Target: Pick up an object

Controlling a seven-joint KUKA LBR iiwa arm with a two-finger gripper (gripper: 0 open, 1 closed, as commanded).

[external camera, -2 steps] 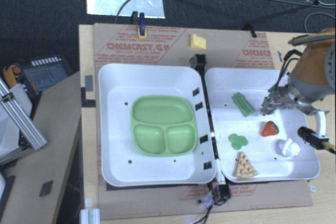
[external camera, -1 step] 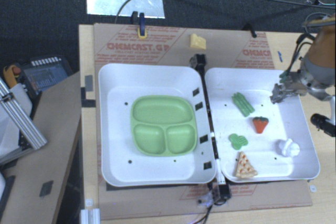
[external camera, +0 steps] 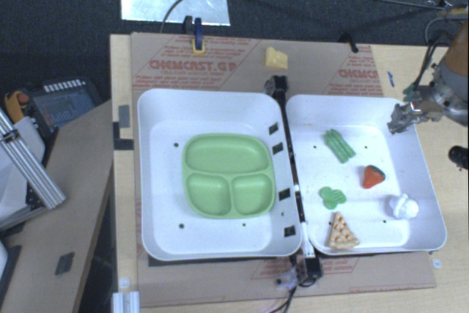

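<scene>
arm (external camera: pixel 453 77) cut off at right

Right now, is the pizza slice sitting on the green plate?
No, the pizza slice lies on the floor of the right bin, while the green plate sits in the left bin.

Glossy white plastic bins (external camera: pixel 220 102) on matt brown printed cardboard (external camera: pixel 220 59).

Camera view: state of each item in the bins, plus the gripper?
Green tray: flat in the left bin, its compartments bare.
Green bean: lying flat, right bin.
Strawberry: lying in the right bin, apart from the rest.
Broccoli: resting on the bin floor.
Pizza slice: flat, near the front wall.
White piece: resting near the right wall.
Gripper: over the right bin's far right corner, holding nothing.
</scene>
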